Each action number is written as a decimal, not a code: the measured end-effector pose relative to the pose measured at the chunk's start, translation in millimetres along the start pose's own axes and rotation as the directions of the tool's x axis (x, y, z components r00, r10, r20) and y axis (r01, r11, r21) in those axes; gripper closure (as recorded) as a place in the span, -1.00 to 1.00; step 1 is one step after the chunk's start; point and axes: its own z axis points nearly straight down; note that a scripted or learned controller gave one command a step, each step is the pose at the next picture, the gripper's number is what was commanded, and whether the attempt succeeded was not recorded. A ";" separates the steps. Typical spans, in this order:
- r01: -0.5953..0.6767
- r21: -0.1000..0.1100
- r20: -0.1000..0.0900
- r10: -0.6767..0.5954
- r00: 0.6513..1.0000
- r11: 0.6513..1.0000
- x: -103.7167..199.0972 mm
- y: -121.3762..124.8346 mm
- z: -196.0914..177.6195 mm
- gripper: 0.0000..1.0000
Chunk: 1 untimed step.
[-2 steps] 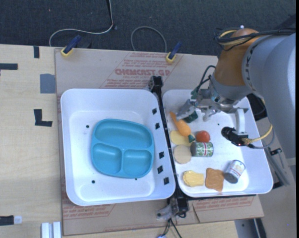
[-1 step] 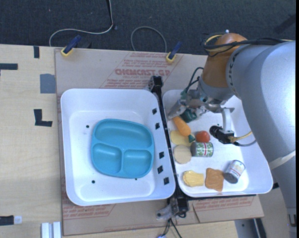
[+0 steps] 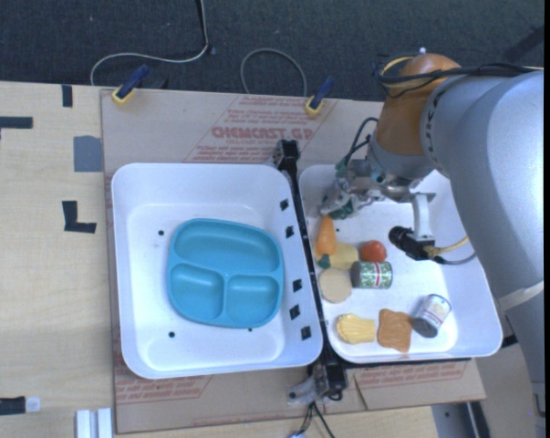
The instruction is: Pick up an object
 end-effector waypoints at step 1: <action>0.003 0.003 -0.005 -0.003 1.000 1.000 71.5 -45.1 -92.8 1.00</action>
